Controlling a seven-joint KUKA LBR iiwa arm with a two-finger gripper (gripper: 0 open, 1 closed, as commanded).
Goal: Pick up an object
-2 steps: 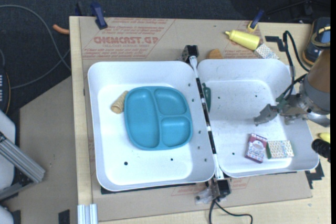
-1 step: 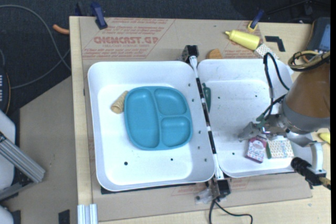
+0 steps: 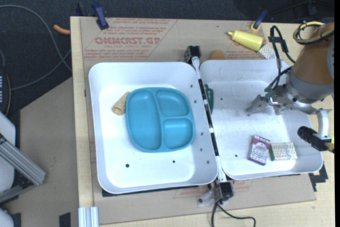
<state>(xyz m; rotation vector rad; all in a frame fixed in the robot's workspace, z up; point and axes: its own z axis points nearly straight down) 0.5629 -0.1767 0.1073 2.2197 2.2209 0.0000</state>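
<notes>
- Camera view, single frame: I see the two-finger gripper low over the right white bin, in its upper-middle part, pointing toward the view's left.
- Its two grey fingers read as a splayed pair, spread apart at the tips; nothing sits between them. I log the gripper as parted and holding nothing.
- Bare white bin floor lies under and around the fingertips; I cannot tell whether they touch the floor or hang just above it.
- Behind the gripper, the arm's orange band and grey wrist come in from the right edge, over the bin's right wall.
- Candidate objects in the right bin, both well apart from the gripper, toward the near right corner: a small red-and-white printed packet lying flat, and just beside it to the right a pale speckled rectangular block with a green edge. The two look touching or nearly so; I cannot tell which.
- A dark green item lies against the right bin's left wall; too thin to identify.
- Left white bin: a teal three-compartment plastic tray rests near its centre, with a tan cone-shaped object touching the tray's upper left edge.
- On the bench beyond the right bin: a yellow plastic bottle lying on its side.
</notes>
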